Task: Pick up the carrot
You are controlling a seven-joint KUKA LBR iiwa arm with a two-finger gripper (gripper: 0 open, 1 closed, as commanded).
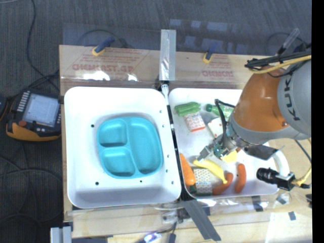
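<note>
The carrot (187, 172) is a short orange piece lying against the left wall of the right bin (263, 194), near its front corner. My gripper (214, 151) hangs over the middle of that bin, up and to the right of the carrot and apart from it. A yellow banana (213, 169) lies just below the gripper, between it and the carrot. The arm's orange band and grey body cover the right part of the bin.
A red sausage (240, 178) and a mesh-patterned packet (202, 180) lie at the bin's front. A green item (187, 108) and a small printed packet (194, 121) sit at the back. The left bin (81, 135) holds a blue divided plate (130, 146).
</note>
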